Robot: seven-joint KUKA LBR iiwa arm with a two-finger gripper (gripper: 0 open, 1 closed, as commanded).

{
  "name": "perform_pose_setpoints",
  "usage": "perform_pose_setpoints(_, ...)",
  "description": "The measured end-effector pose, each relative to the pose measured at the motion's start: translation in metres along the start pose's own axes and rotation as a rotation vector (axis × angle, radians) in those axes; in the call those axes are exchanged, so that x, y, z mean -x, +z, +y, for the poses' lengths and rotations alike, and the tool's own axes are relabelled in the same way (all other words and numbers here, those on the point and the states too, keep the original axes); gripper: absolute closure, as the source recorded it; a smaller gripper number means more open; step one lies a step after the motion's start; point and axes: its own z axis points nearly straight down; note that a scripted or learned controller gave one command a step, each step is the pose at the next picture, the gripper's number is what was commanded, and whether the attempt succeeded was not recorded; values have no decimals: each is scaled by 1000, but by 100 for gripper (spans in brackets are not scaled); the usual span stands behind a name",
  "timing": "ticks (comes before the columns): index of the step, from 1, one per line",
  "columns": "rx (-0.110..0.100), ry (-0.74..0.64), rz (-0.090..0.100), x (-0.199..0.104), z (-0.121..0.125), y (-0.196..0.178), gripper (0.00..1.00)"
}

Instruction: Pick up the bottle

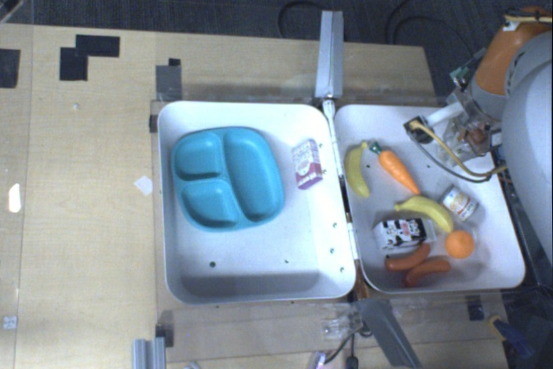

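The pick is at the approach step, with nothing lifted yet. The pale wooden counter (86, 212) carries two shallow white plastic bins with rounded corners, and the grey arm (529, 91) leans over the far right corner of the right bin (510, 272). Its fingers (462, 134) hang among loose cables there; how far apart they are cannot be told, and nothing shows between them.

The left bin (251, 285), well to the fingers' left, holds a smooth blue divided plate (229, 177) and a small printed carton (306, 163).

In the right bin, below and left of the fingers, lie a curved yellow banana (425, 212), a second banana (356, 169), a tapered carrot (398, 171), two glossy reddish sausages (418, 265), a black-and-white carton (402, 232) and a round orange (460, 244).

The bottle (460, 204) is the smallest: a stubby cylinder with a pale label, lying tilted on its side, near and almost straight below the fingers in the view, against the banana's tip and just above the orange.

The next move likely calls for descending over it and closing across its round body, which may roll or slip, while keeping off the banana.
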Motion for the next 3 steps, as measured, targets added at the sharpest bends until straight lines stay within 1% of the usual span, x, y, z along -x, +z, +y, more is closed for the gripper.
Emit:
perform_pose_setpoints(1,-1,102,0,2,0,0,100)
perform_pose_setpoints(2,-4,-41,-5,32,-9,-67,100)
perform_pose_setpoints(3,-1,13,-1,2,-1,0,100)
